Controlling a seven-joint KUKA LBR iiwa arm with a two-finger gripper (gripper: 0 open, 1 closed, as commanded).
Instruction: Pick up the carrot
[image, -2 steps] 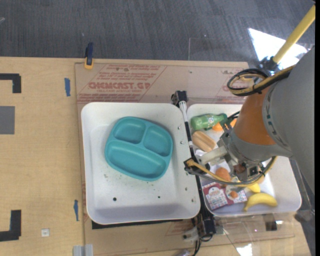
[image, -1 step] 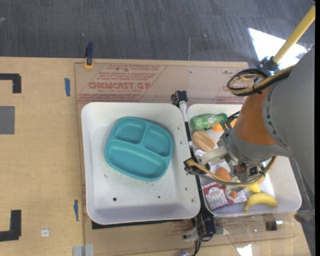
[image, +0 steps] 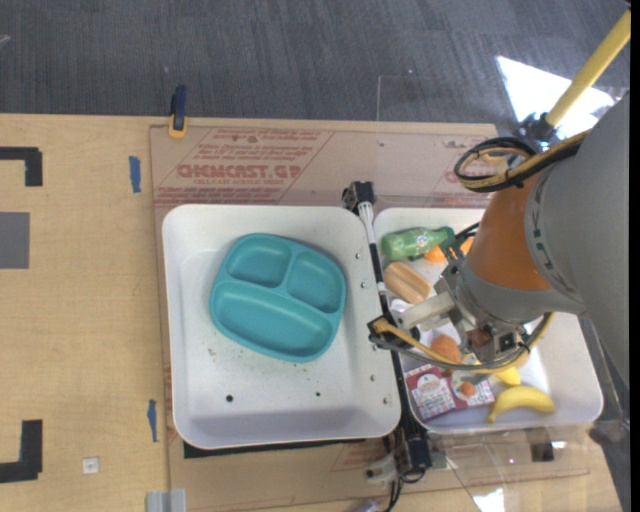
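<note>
While the grey arm (image: 560, 210) with its orange band reaches in from three o'clock, its pincer (image: 462, 345) hangs low inside the right bin (image: 580, 375), just over an orange piece that looks like the carrot (image: 445, 348); the wrist hides the tips, so whether they grip it I cannot tell. At eleven o'clock from the pincer lies a hot dog (image: 406, 281), with a green item (image: 416, 242) beyond it at twelve. A banana (image: 520, 400) lies at five o'clock, a printed packet (image: 432, 391) at six. The left bin (image: 190, 300) holds a teal divided plate (image: 277, 296). Both bins sit on the worktop (image: 80, 300).
</note>
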